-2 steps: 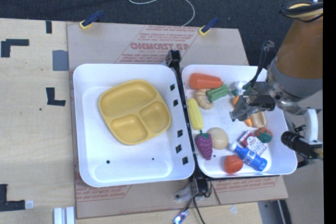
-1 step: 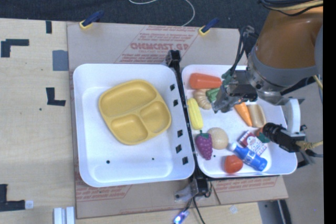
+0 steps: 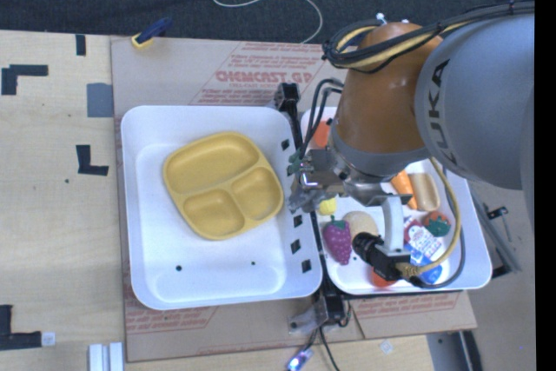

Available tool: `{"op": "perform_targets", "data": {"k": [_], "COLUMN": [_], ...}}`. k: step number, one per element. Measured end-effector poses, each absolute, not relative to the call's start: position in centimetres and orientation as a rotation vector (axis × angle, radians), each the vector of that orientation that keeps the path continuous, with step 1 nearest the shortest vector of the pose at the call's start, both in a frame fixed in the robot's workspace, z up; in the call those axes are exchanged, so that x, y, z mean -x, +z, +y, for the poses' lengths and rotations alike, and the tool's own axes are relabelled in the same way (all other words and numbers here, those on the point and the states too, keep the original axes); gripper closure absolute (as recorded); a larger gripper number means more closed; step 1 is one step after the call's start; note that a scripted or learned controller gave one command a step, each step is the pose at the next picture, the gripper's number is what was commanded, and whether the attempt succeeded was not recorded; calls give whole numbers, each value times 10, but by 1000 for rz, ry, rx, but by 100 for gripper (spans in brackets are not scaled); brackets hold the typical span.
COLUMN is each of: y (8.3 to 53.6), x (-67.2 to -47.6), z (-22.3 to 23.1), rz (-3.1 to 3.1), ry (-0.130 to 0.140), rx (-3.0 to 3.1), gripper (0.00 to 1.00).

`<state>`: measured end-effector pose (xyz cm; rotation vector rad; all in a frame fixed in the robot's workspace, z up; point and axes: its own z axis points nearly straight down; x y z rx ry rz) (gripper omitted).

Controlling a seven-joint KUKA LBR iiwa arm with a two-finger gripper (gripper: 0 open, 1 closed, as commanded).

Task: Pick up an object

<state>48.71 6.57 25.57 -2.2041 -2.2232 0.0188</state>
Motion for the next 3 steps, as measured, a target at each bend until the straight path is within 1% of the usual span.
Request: {"op": "perform_targets", "data": {"k": [1,2,3], "y": [301,215,351], "x": [-484,-482,-486], "z": [14,78,107], "rz": [-2218,-2221,-2232], "ry": [7,19,-8], "rx": [2224,2207,2216], "gripper": [100,100,100]}}
